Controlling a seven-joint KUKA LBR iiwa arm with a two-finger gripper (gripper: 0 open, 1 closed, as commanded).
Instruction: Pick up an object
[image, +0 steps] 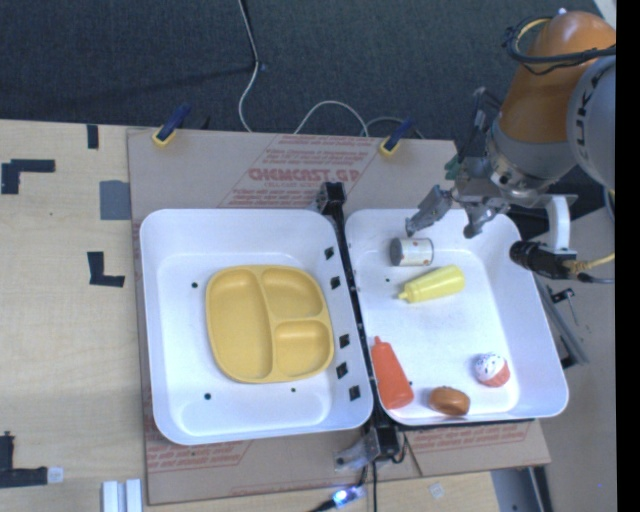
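My gripper (448, 222) hangs over the far edge of the right bin (520, 300), open, its two fingers spread wide with nothing between them. Just below its left finger lies a small grey-white cylinder (410, 251) on its side. In front of that rests a yellow bottle (432, 284). An orange-red bottle (392, 374) lies along the bin's left wall near the front. A brown rounded item (450, 401) and a red-and-white ball (490, 370) sit at the front right.
The left bin (170, 300) holds a yellow divided plate (270, 322). A black divider with clips (343, 290) runs between the bins. Both bins sit on a cardboard sheet (290, 170). A white cable (330, 110) loops behind them.
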